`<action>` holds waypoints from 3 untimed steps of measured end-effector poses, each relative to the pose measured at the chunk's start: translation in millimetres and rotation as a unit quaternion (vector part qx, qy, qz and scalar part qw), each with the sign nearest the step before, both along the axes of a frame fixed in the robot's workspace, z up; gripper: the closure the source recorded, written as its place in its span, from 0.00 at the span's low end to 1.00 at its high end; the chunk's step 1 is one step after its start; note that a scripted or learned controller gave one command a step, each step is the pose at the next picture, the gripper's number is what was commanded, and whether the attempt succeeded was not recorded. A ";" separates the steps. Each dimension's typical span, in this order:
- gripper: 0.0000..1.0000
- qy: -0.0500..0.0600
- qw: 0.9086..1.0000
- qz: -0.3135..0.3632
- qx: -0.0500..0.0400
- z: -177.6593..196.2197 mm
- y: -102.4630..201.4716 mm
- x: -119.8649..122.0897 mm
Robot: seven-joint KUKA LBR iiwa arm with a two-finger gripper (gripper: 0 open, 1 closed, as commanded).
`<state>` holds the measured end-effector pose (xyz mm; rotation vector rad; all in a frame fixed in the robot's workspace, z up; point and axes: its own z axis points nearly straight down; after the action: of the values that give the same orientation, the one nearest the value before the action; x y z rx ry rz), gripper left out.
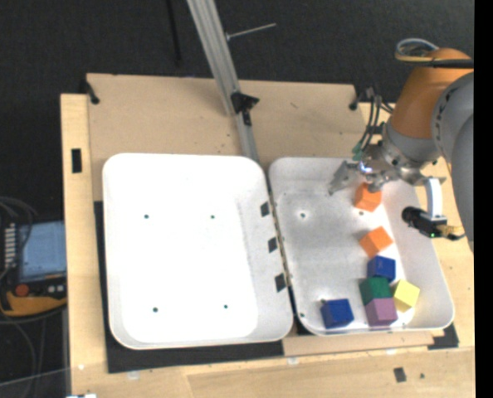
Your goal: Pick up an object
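Gripper over right bin far side, orange block just below fingers, second orange block nearer, blue, green, purple, yellow clustered, lone blue block at near rim, left bin alongside.

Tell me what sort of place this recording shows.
Probably a robotics lab's grasping test bench: two white bins on a board, small coloured blocks in the right bin, and the arm's claw over an orange block.
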<state>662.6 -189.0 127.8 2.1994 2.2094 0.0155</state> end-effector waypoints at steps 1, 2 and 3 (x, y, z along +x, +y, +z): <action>1.00 -0.003 1.000 0.002 -0.002 10.1 -1.1 1.0; 1.00 0.007 1.000 0.000 0.004 76.0 -1.9 3.6; 1.00 0.009 1.000 0.002 0.004 112.5 -3.2 4.8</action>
<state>667.4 -192.2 240.3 2.2083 2.2267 0.0058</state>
